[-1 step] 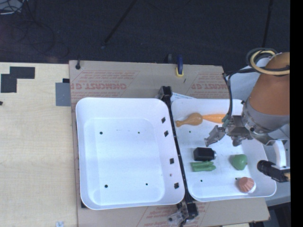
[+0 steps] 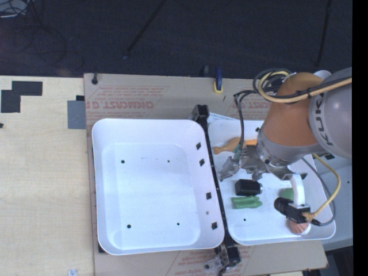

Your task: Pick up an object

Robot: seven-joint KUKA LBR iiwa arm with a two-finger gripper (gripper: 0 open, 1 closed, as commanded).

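- The bench on the left is pale wood. It carries one grey square patch and two black patches.
- One brown cardboard sheet lies under the bins and reaches past them at the back and the front.
- There are two white bins, standing side by side with their inner walls touching.
- The left bin shows a bare white floor with four small black dots, so it has wide open room from rim to rim.
- There is one gripper. It is over the left part of the right bin, just beside the shared wall. How far open it is, and whether it has hold of something, I cannot tell.
- The right bin holds five loose things, all lying on its floor.
- One orange-tan piece lies near the back, just behind the gripper.
- One black block lies near the gripper, at its front-right side and apart from it.
- One long green piece lies just in front of the black block.
- One second green piece lies more to the right, partly hidden.
- One pink round thing sits close to the front right corner.
- The front left floor of the right bin is bare.
- One arm covers the back right part of this bin.
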